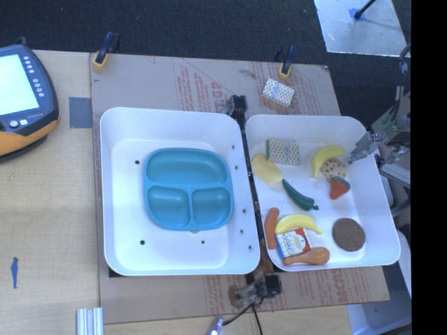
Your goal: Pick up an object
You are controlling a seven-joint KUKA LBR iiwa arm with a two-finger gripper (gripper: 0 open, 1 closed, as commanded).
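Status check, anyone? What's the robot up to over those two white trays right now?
End effector at right bin's far edge, holding nothing. Toy food untouched: nearest are a banana and strawberry. Blue plate in left bin. Path clear.

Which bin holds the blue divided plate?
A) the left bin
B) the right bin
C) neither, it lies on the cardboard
A: the blue plate lies in the middle of the left bin, while the right bin holds the toy food, such as the bananas and the brown cookie.
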